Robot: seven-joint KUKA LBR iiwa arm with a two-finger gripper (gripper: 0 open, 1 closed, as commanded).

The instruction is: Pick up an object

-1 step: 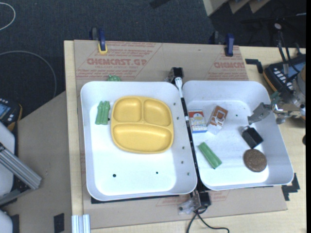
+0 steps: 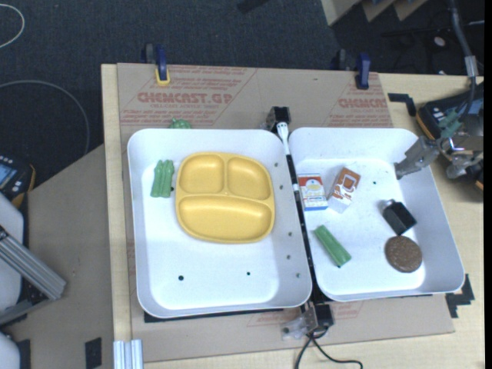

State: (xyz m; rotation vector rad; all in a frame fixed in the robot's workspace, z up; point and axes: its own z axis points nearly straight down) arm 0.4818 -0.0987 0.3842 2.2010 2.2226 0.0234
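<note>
My gripper (image 2: 413,161) hangs at the far right rim of the right bin (image 2: 361,138), above its upper right corner, with nothing seen in it. Lying in that bin are a red and white carton (image 2: 311,191), an orange and white carton (image 2: 345,188), a green stick (image 2: 332,245), a black block (image 2: 399,217) and a brown round disc (image 2: 403,254). The black block is the nearest of these to the gripper, below and slightly left of it.
The left bin (image 2: 154,244) holds a yellow divided plate (image 2: 225,197) and a green piece (image 2: 162,178) at its left wall. Another small green thing (image 2: 181,124) lies on the board just behind that bin. Clamps and cables sit between the bins.
</note>
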